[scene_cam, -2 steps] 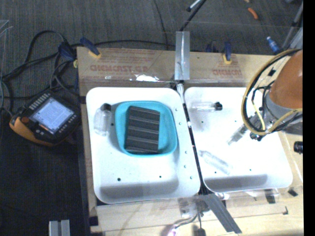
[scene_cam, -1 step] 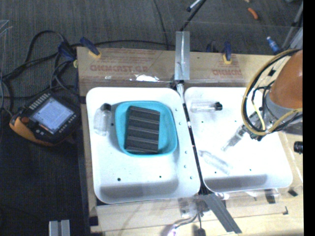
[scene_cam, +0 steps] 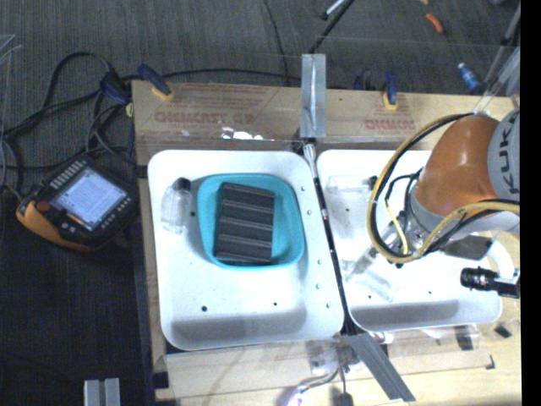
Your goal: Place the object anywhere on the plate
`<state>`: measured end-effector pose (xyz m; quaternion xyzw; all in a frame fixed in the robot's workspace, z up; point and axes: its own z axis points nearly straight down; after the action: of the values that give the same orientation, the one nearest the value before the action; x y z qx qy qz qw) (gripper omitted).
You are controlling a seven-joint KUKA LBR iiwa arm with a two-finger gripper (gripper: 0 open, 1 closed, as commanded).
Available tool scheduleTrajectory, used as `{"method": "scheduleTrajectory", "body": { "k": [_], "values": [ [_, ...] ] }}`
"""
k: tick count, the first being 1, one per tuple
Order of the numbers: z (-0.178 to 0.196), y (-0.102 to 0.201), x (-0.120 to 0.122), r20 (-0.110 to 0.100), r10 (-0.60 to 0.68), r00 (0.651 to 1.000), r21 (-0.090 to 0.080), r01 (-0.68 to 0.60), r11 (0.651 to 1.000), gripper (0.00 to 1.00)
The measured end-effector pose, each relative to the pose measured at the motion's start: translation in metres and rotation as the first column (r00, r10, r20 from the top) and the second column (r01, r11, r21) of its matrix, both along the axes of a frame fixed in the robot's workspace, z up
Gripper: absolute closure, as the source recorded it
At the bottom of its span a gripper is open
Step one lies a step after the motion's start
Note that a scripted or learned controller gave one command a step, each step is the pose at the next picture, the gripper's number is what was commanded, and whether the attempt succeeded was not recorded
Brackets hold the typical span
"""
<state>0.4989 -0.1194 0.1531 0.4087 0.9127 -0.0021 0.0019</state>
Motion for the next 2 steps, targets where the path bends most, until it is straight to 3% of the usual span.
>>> {"method": "scheduleTrajectory", "body": {
  "k": [1, 2],
  "values": [
    [0.1186, -0.0980, -0.0145, 0.000, 0.139, 0.990, 0.002, -0.139, 0.990, 0.00],
    [0.1186, -0.0979, -0.0145, 0.000, 0.139, 0.990, 0.003, -0.139, 0.990, 0.00]
  ]
}}
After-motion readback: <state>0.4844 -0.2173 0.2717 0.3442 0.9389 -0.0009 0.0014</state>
